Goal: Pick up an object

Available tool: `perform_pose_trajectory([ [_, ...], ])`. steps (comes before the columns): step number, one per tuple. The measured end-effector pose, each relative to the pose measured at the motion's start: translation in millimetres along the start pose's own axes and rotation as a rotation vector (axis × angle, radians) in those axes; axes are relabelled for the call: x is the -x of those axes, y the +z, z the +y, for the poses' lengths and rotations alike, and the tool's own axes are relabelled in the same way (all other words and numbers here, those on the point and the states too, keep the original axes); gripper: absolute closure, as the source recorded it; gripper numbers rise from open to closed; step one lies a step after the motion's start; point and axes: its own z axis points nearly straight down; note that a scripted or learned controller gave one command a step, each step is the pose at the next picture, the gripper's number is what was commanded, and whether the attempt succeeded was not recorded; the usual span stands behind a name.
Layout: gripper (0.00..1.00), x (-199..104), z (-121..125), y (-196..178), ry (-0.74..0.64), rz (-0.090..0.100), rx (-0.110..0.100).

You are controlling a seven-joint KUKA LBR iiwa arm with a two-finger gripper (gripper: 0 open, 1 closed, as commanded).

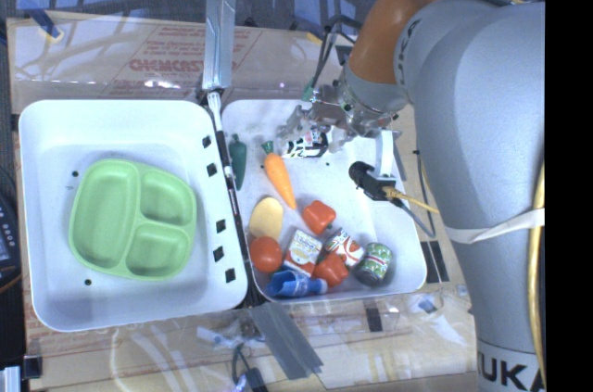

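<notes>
- Right now, the gripper [320, 132] is hanging low over the back end of the right bin [403, 237]. I cannot tell if it is open or closed, or if it is holding anything.
- Closest to it, the carrot [278, 180] is lying flat on the bin floor, just in front of the gripper and a little to the side. Its thick end seems to be pointing toward the gripper.
- I am guessing the carrot is a toy, so it is likely feeling light and hard, not squishy. It is looking smooth and round, so it may be rolling or slipping when pinched. The best spot is probably across the thick part, not the thin tip.
- Beside the carrot, a dark green thing [238, 160] is lying against the bin wall, on the far side of the carrot from the gripper.
- Past the carrot's thin tip, a yellow fruit [266, 217] and an orange pepper [318, 216] are sitting near each other.
- Farther out, at the bin end away from the gripper, a red tomato [263, 254], a little carton [303, 246], a green can [375, 262] and a blue thing [296, 285] are crowding together, so grabbing there looks harder.
- Farthest from the gripper, a green tray [134, 219] is lying in the left bin [46, 149].
</notes>
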Motion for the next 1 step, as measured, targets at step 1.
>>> perform_pose_trajectory([
  [1,0.00,-25.4,-48.9,65.7,-0.158,0.001,-0.005],
])
